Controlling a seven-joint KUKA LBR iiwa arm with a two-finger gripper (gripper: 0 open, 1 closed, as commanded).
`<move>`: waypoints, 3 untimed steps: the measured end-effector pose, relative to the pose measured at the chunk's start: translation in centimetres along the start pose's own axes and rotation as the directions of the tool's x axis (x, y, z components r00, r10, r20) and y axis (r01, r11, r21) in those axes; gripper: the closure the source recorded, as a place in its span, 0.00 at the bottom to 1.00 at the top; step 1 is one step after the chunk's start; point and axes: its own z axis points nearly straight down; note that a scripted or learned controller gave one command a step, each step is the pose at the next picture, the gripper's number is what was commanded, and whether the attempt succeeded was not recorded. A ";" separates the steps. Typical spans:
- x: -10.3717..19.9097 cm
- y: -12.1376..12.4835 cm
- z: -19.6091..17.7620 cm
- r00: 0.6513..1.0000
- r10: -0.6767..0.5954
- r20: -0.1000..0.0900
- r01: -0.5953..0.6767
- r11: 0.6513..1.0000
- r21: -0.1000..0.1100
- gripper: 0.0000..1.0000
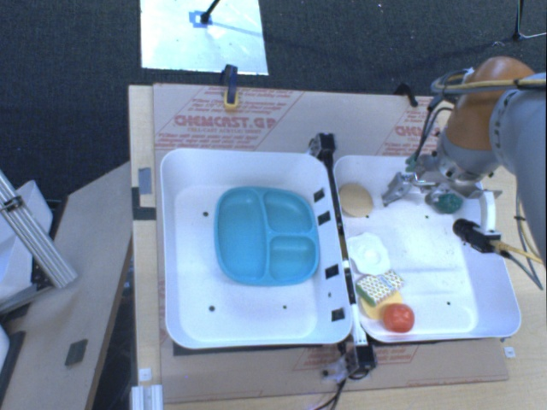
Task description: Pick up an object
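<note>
- Camera view from above the bench puts the gripper (400, 186) low over the far end of the right bin (496, 301), its two metal fingers (395, 190) spread apart with nothing between them.
- Just left of the fingertips a round tan disc (356, 199) lies flat on the bin floor.
- A teal object (446, 201) sits beside the wrist, partly hidden.
- Nearer along the divider lie a white fried-egg piece (368, 252), a checkered block (380, 286) and a red tomato (397, 317).
- Over in the left bin (188, 229) rests a blue divided plate (265, 235).
</note>
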 end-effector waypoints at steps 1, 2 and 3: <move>0.0 0.1 2.0 1.000 -0.002 0.000 0.002 1.000 -0.001 0.00; 0.0 0.2 0.7 1.000 -0.003 0.001 0.003 1.000 -0.007 1.00; 0.4 0.0 -3.8 1.000 -0.003 0.000 0.003 1.000 -0.007 1.00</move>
